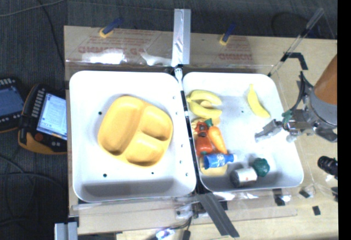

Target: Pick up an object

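**Gripper at the right bin's edge, nothing in it**

Camera view: two white bins sit side by side on the bench. The left bin (88, 178) holds one thing — a large yellow divided dish (135, 130), lying near its middle.

The right bin (290, 173) carries the loose items. At about 11 o'clock in it lie two pale yellow curved pieces (203, 103), touching one another against the wall shared with the left bin. Just below them, along the same wall at roughly 8 o'clock, a carrot (216, 136) lies against a red toy (202, 140), and a blue and yellow toy (217, 160) lies just under those. At 1 o'clock a banana (256, 102) lies alone, well apart from the others. At 6 o'clock a grey can (243, 176) lies on its side, with a dark green object (261, 166) touching its right end.

The gripper (264, 133) reaches in from 3 o'clock, over the bin's right part, below the banana and above the green object. Its fingers look slightly spread, and nothing sits between them. The arm's orange band (329, 85) shows at the right.
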Robot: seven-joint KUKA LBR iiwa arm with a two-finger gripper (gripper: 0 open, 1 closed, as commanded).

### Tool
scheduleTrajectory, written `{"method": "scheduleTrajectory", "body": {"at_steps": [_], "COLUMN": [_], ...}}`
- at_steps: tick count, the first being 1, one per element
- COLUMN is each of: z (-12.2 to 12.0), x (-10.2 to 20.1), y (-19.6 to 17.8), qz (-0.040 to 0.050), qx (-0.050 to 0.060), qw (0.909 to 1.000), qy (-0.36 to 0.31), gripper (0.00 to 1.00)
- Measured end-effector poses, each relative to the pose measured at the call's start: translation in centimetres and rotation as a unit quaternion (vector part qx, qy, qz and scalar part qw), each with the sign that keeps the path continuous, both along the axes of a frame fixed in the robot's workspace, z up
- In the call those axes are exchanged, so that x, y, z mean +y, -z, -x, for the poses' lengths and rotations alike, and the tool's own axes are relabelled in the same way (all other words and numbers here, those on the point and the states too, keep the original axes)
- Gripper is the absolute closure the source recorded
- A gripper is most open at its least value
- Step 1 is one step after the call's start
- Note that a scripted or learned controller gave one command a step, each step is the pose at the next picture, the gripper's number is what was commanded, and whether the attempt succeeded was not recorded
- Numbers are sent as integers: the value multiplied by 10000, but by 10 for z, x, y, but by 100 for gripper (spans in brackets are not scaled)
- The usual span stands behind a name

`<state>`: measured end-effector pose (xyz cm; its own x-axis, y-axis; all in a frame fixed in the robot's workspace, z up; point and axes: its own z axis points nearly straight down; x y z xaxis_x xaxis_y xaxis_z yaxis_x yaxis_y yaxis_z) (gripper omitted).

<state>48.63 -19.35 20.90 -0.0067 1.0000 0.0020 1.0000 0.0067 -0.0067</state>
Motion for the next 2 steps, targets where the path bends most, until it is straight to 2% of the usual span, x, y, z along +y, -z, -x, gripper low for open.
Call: {"method": "scheduleTrajectory", "body": {"at_steps": [1, 2], "z": [-15, -17], "x": [27, 28], "y": [119, 110], "qz": [13, -6], "qx": [-53, -60], "qw": [9951, 9949], "qy": [-990, -1008], "gripper": [0, 100]}}
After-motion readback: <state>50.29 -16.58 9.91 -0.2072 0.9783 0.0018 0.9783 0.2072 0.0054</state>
